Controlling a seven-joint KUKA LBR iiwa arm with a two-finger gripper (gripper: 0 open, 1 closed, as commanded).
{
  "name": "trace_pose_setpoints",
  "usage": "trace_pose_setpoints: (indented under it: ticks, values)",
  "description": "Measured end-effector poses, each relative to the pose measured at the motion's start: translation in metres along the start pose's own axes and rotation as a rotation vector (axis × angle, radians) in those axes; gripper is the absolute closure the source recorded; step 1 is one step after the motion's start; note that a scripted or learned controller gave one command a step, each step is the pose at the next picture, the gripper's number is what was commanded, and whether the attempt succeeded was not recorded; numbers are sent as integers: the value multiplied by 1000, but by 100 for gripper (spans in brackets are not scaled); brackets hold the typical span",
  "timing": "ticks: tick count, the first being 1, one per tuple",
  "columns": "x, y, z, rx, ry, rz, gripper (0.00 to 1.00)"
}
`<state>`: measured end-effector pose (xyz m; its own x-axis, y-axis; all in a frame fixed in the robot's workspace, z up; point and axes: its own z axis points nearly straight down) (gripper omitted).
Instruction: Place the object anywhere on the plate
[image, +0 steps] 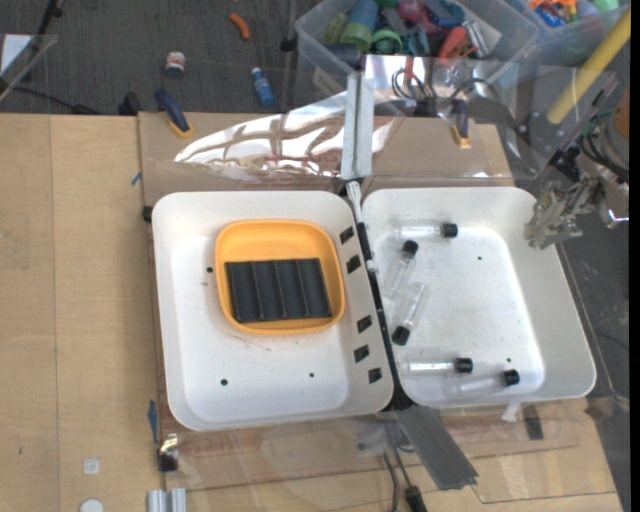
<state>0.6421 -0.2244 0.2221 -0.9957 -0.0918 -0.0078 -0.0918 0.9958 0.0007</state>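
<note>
An orange plate (228, 252) lies in the left white bin (190, 370), and a black ribbed tray (278, 289) rests on it. Several clear tubes with black caps lie scattered in the right white bin (545, 330): one tube (428, 231) near the back, another tube (409, 309) by the divider, and one more tube (490, 381) at the front. My gripper (549, 222) hangs over the right bin's far right rim, apart from every tube, and I see nothing in it.
A row of black clips (358, 290) runs along the ridge between the bins. Behind the bins stand a metal post (352, 125) and a clear tub of colourful toys (420, 30). Bare wooden bench (70, 300) lies to the left.
</note>
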Motion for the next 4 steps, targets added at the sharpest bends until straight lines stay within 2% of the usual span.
trace_pose_setpoints:
  ticks: [1, 2, 4]
  values:
    - [0, 0, 0, 0, 0, 0, 0]
    - [-27, -1, 15, 0, -1, -15, 0]
    - [-28, 1, -9, 2, -2, -196, 0]
